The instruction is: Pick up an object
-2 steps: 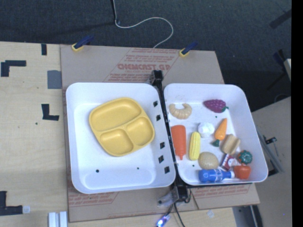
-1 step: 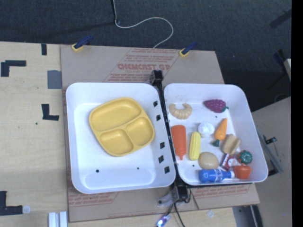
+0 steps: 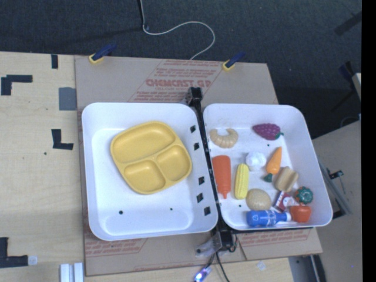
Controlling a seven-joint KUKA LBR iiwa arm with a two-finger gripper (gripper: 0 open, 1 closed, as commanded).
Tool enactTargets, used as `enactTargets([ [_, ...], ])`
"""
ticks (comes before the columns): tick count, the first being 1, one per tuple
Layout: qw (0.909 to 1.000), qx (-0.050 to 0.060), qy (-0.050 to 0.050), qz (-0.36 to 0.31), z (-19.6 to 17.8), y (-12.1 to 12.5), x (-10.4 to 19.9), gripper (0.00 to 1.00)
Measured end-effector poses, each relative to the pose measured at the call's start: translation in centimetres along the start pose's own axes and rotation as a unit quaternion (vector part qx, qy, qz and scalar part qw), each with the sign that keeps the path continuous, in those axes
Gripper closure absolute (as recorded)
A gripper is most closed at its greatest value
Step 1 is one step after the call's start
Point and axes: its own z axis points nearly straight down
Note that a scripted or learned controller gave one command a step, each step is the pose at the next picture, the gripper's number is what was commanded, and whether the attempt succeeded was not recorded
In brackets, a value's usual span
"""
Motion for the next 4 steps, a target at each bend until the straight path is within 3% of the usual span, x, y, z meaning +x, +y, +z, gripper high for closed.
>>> enactTargets([
  [1,1.0,0.001,0.0,0.0,3.2,0.0,0.0,1.0],
  [2,1.0,-0.003,0.0,-0.001,-0.3,0.0,0.0,1.0],
  [3,1.0,0.0,0.0,0.0,2.8,0.0,0.0,1.0],
  [4,1.0,-0.004,-0.001,-0.001,-3.6,0.0,0.0,1.0],
])
